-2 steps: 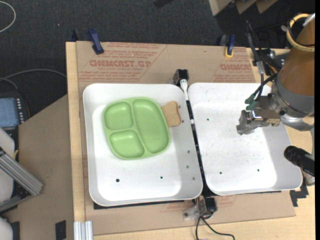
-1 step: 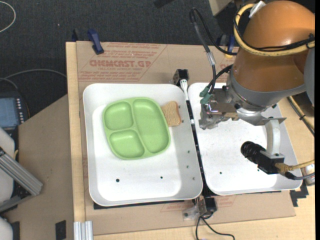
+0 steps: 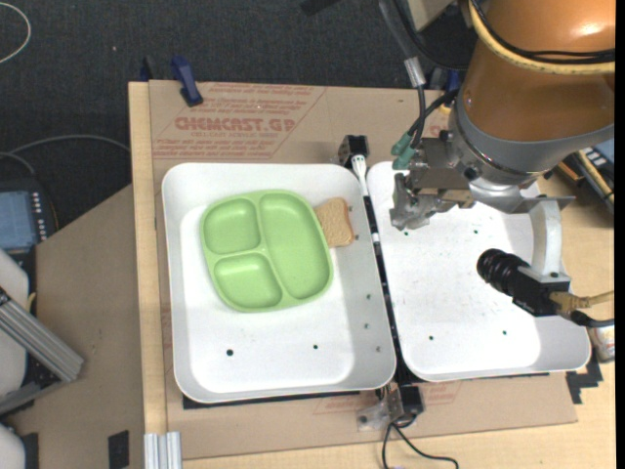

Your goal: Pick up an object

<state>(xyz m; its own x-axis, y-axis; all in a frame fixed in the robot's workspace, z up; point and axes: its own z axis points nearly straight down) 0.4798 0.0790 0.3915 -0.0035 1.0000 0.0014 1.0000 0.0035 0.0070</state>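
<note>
White bins are set side by side on the bench (image 3: 234, 125). In the left bin (image 3: 273, 355) a green plate (image 3: 266, 250), divided in three, is laid towards the far side. A tan piece (image 3: 336, 223) is seen touching the plate's far right edge, close to the bin's right wall. The pincer (image 3: 403, 216) is held over the far left corner of the right bin (image 3: 459, 311), across the shared walls from the tan piece. Whether the pincer is wide or narrow cannot be told.
</note>
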